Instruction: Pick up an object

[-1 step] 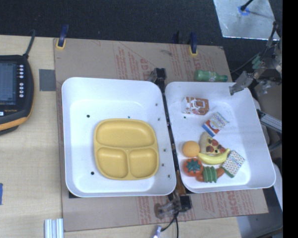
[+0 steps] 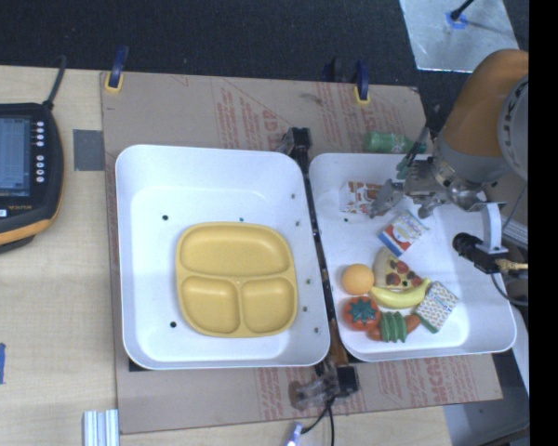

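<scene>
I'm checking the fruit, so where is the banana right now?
In the camera view, the banana lies in the right bin, toward its near edge, just right of the orange and above the green vegetable.

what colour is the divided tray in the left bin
Pale yellow all over; the divided tray in the left bin shows plainly in the camera view.

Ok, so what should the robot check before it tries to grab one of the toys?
1. Gripper is over the right bin, near its far side: ok.
2. Something is between its fingers already: cannot tell.
3. Toys are there to grab, like the banana, orange and small blue box: ok.
4. Toys have room around them: not ok, the banana's pile is crowded together; the box lies more apart.
5. The yellow tray sits in the left bin, out of the way: ok.
</scene>
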### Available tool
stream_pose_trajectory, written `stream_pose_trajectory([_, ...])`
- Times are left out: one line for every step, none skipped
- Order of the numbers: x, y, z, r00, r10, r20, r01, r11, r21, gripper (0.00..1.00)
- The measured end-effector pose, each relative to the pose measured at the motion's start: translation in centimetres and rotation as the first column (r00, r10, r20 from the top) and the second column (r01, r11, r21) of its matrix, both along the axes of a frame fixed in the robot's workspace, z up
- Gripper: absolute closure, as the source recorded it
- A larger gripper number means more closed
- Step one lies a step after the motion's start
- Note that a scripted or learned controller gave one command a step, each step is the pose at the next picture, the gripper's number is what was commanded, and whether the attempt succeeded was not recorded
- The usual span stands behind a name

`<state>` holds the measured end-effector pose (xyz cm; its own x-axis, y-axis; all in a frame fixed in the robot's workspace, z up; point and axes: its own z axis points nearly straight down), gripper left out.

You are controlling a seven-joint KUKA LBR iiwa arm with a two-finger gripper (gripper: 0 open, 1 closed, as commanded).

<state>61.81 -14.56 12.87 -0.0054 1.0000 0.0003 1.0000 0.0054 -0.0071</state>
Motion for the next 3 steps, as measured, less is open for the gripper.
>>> stream_pose_trajectory([-3.4, -1.9, -3.7, 1.0, -0.001, 0.004, 0.001, 1.0, -0.002, 0.0])
stream_pose_trajectory([-3.4, -1.9, -2.6, 1.0, 0.001, 0.003, -0.001, 1.0, -0.003, 1.0])
stream_pose_trajectory([-4.3, 5.0, 10.3, 1.0, -0.001, 0.006, 0.001, 1.0, 0.0, 1.0])
